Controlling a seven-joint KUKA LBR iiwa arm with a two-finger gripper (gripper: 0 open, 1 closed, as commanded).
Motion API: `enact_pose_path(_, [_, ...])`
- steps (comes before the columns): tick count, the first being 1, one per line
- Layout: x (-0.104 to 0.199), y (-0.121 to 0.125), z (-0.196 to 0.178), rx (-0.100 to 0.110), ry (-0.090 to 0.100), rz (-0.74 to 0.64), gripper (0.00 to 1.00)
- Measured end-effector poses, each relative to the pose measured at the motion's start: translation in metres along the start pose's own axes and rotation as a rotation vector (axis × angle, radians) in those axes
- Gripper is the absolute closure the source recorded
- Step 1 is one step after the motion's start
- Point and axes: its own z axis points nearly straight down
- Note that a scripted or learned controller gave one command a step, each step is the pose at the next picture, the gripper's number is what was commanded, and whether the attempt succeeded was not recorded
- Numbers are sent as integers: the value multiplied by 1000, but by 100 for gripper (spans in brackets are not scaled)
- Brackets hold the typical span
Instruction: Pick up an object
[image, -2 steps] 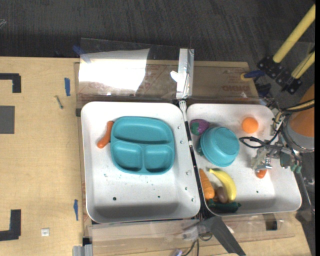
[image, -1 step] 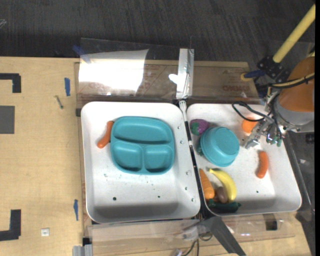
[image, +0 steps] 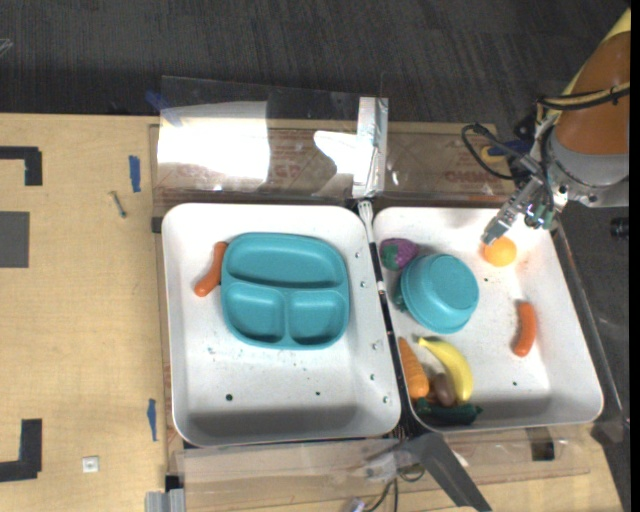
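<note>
- Camera view: the gripper (image: 497, 236) hovers just above the orange ball (image: 499, 251) in the right bin (image: 575, 330), far right part.
- Whether the jaws are spread or pressed together, I cannot tell.

Arm enters from upper right, orange band topmost, grey wrist segment below it, cables looped on the wrist's left side. Gripper (image: 497, 236) sits at the end of the chain, below-left of the wrist, angled down and to the left. Finger spacing unreadable at this resolution. Nothing visibly clamped between them.
</note>
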Motion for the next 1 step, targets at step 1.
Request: enact_pose_path(1, [1, -3, 4, 5, 6, 3, 0])
